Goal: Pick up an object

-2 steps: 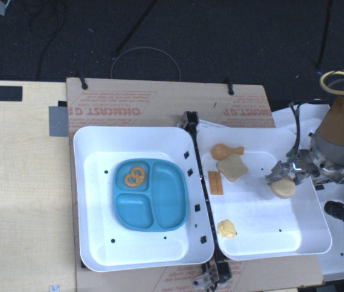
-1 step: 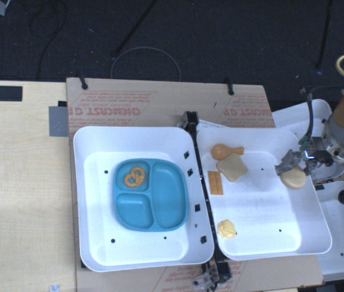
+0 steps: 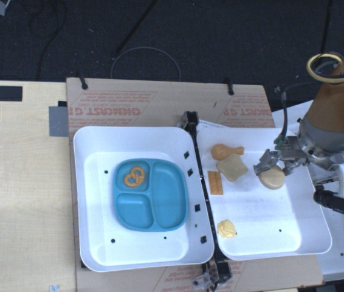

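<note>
My gripper hangs over the right bin, near its upper right part. A pale round bun-like piece lies directly under it and touches or nearly touches it; the view does not settle whether it is gripped. To the left in the same bin lie an orange drumstick shape, a beige bread-like chunk and a thin brown wafer. A small yellow lump sits near the bin's front.
The left bin holds a blue divided tray with a pretzel in its upper-left compartment. A black divider runs between the bins. Cardboard lies beneath both bins, and cables trail at the right.
</note>
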`<state>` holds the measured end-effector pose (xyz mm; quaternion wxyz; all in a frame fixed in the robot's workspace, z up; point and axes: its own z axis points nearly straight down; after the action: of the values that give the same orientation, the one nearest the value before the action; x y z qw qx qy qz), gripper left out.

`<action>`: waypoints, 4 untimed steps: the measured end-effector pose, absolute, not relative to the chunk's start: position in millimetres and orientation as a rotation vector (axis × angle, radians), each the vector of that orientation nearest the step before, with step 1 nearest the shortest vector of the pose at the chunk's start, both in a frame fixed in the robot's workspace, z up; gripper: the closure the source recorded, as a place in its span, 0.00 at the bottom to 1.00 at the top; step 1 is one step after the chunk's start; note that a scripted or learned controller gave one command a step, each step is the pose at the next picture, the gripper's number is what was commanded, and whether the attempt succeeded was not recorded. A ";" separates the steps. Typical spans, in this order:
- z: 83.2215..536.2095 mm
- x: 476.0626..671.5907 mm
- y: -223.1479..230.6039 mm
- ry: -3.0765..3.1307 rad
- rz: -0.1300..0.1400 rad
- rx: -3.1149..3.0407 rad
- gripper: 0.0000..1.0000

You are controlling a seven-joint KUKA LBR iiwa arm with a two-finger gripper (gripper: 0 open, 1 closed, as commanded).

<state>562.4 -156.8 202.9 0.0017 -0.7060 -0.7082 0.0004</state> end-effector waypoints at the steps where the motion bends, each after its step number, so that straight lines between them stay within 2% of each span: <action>1: 198.2 573.8 -100.1 -2.223 0.002 -2.215 1.00; 2: 213.3 582.5 -47.7 -2.225 -0.001 -2.214 1.00; 4: 218.6 581.8 43.9 -2.224 0.002 -2.214 1.00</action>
<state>581.8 43.9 218.6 0.0016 -0.7056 -0.7086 0.0005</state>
